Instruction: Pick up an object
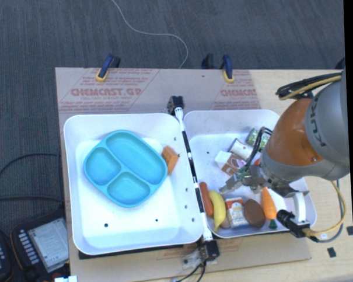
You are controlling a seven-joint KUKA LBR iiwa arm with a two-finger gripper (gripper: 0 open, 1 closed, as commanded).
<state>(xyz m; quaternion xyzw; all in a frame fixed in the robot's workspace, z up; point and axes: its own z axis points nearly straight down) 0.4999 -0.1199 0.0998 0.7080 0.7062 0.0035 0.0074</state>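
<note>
Orange band (293,141) of arm (331,131) is seen nearest the lens, over R bin (194,126). Gripper (235,183) is pointed left, low over bin's middle, w/ nothing seen gripped; whether it is released or clenched cannot be told.

Just below gripper, a small labelled pack (235,214) is laid flat. Next to it on the left a banana (218,210) is seen, and beside that an orange carrot-like piece (206,198) against the bin's left wall. On the pack's right a brown rounded item (254,213) is laid, then a 2nd orange carrot-like piece (268,203), partly under the wrist. Above gripper a brown-and-white packet (226,160) and a white carton (241,147) are placed close together; a greenish can (257,137) is part-hidden by the arm.

L bin (81,229) is occupied by a blue divided plate (125,167), w/ an orange block (171,160) near its right edge. Both bins are set on a board-covered surface (107,91).
</note>
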